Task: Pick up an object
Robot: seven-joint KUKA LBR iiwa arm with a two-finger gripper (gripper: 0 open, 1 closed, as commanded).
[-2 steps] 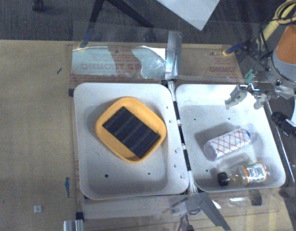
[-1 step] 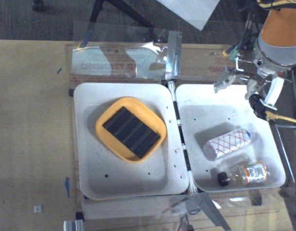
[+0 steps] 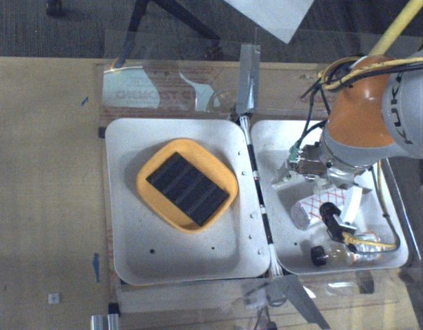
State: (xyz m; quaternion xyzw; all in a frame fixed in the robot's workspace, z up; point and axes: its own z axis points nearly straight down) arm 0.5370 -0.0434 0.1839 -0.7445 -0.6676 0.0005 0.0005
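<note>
My gripper (image 3: 326,188) hangs low over the right bin (image 3: 280,139), under the orange wrist band. Right below and beside it lies a white cup-like object with red crisscross lines (image 3: 309,210), partly hidden by the gripper. A clear bottle with a black cap (image 3: 319,255) lies along the right bin's front wall. In the left bin (image 3: 125,253), a yellow rounded object with a dark ribbed panel on top (image 3: 187,185) rests near the middle.
A metal divider (image 3: 256,177) runs between the two bins. A clear plastic sheet and a metal post (image 3: 248,81) stand behind the bins. The wooden bench (image 3: 46,184) stretches out to the left.
</note>
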